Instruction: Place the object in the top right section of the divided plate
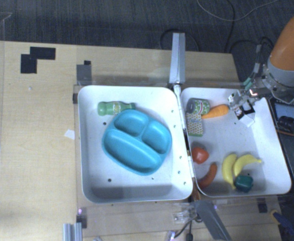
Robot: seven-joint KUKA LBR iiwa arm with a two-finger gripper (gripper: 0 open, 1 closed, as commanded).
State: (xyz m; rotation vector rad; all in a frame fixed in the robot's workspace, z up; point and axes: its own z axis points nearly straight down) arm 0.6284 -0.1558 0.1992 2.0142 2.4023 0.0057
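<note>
A blue divided plate (136, 140) lies in the left bin (91, 185), with two small sections on its upper side and one long section below. The right bin (272, 149) holds a carrot (215, 112), a green can (198, 106), a patterned packet (195, 124), a red tomato (200, 154), a sausage (208, 174), yellow bananas (237, 164) and a dark green block (243, 183). My gripper (243, 106) hangs over the right bin's upper right part, just right of the carrot. Nothing shows between its fingers.
A green bottle (114, 107) lies on its side in the left bin, just above the plate. A metal divider post (177, 59) stands between the bins at the back. Cables trail across the dark floor behind the bench.
</note>
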